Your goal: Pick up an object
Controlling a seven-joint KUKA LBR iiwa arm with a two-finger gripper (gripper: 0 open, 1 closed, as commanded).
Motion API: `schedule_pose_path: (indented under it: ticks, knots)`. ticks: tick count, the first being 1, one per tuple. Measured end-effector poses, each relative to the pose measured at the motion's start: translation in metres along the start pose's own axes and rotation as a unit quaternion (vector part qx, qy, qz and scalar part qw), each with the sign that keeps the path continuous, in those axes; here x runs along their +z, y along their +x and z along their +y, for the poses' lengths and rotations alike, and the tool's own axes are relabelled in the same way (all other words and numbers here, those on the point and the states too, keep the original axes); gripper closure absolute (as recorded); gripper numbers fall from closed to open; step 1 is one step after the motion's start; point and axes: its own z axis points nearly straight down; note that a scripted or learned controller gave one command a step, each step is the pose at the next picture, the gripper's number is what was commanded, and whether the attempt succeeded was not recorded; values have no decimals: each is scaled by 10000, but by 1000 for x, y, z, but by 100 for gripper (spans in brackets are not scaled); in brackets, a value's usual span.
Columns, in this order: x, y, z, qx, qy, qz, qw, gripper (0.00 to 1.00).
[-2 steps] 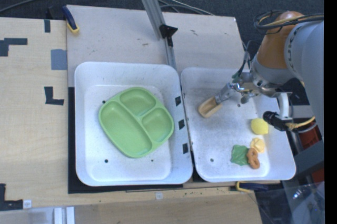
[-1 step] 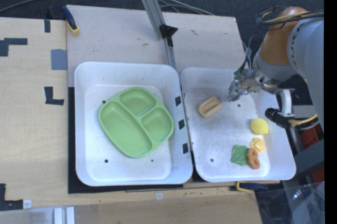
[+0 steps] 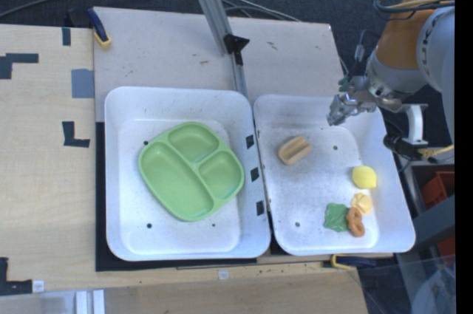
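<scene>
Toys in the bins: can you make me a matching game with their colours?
Things:
1. divided plate
2. round ball-like toy
3. bun-shaped toy
4. pretzel-shaped toy

Colours:
A. orange
B. tan
C. green
D. yellow

Pairs: 1-C, 2-D, 3-B, 4-A

Smooth, matt-looking green plastic tray (image 3: 192, 171), speckled white bins (image 3: 118, 179), pale wood bench (image 3: 44, 179), perhaps laminate.
</scene>
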Motion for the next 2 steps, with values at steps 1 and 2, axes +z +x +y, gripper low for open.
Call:
schedule_pose_path:
  ticks: [1,2]
  knots:
    - [-60,-8,4,0,-6,-6,10000,100]
    - [-78,-7,5,0,17,4,10000,100]
